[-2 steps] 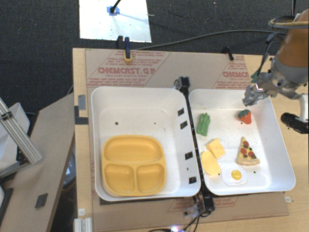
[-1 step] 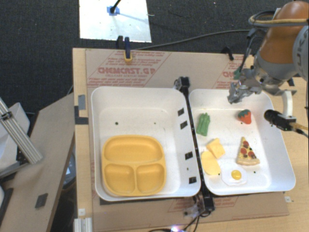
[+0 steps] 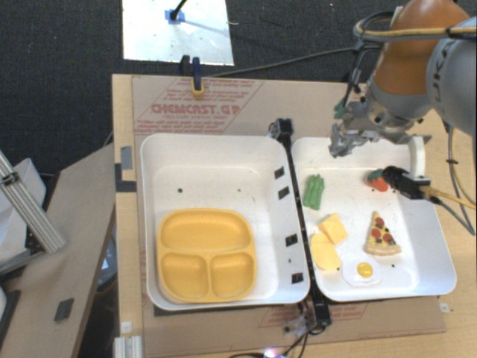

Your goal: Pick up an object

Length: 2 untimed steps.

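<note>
Both white bins look like smooth moulded plastic with a soft sheen: the left bin [image 3: 223, 162] and the right bin [image 3: 425, 245]. In the left bin lies a yellow divided tray [image 3: 207, 256], plastic too, glossy along its ridges. The toy foods in the right bin seem matt plastic or rubber: a green ribbed piece [image 3: 314, 191], a pale cheese wedge [image 3: 333, 230], a pizza slice [image 3: 382, 235] and a fried egg [image 3: 363, 272]. The surface [image 3: 223, 99] beneath is flat brown board, matt, printed in red near its far edge. The arm's dome [image 3: 421, 28] is glossy orange; the jaws look like dull grey metal.
</note>
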### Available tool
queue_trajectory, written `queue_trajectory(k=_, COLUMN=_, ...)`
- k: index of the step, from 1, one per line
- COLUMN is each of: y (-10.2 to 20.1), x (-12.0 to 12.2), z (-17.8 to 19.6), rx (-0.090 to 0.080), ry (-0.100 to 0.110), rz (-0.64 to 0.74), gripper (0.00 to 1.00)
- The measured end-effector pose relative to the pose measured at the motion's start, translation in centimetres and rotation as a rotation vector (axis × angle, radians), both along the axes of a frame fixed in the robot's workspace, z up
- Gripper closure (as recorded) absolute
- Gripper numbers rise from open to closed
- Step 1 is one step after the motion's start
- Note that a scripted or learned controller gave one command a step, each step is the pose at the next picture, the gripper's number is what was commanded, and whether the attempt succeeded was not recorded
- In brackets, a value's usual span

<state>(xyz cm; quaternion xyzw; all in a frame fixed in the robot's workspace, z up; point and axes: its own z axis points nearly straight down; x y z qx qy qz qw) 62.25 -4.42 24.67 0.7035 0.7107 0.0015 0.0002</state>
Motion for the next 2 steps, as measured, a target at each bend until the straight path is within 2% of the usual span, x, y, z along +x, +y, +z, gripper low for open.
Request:
queue_trajectory(k=1, y=5.7, x=-0.4, z=0.1, rx=0.001, ry=0.001, rz=0.000, gripper=1.00)
queue_trajectory(k=2, y=10.6, x=0.7, z=-1.2, rx=0.000, ry=0.001, rz=-0.001, gripper=1.00)
